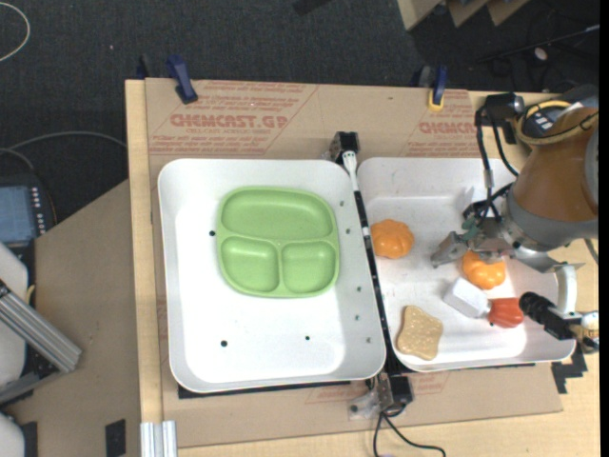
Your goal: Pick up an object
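Observation:
My gripper [473, 248] hangs low in the right bin [419, 184], near its right side. Just below it in the view lies an orange fruit-like piece [486, 273], partly covered by the gripper's body. Whether they touch is unclear. A second orange piece [392, 238] lies at the bin's left wall. At the front of the bin are a white block [467, 299], a small red piece [505, 312] and a tan bread slice [420, 332].
The left bin [190, 303] holds a green divided plate [279, 242] toward its back. The grey arm with its orange band [561, 184] reaches over the right bin's right rim. A raised divider [366, 255] separates the bins.

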You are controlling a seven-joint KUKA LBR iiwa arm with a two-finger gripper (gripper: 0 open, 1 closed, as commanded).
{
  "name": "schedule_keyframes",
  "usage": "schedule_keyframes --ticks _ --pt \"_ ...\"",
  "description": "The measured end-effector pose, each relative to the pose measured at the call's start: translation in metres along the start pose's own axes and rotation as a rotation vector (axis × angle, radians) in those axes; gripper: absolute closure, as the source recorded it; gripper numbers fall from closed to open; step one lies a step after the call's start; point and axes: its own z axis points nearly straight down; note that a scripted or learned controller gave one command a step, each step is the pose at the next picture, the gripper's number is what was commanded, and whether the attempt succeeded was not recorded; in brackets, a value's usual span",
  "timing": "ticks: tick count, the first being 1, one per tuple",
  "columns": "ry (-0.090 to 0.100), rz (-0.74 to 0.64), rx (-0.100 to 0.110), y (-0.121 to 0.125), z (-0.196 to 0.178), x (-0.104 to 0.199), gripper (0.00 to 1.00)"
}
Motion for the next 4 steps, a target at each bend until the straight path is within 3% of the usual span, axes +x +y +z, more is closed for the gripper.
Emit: schedule_keyframes --ticks 1,3,4 --pt "-0.004 0.004 0.000 -0.001 -0.008 -0.002 1.00" --pt "-0.006 0.005 -0.003 0.000 -0.028 -0.003 1.00" --pt "0.008 0.000 0.026 -0.024 -0.095 0.072 1.00"
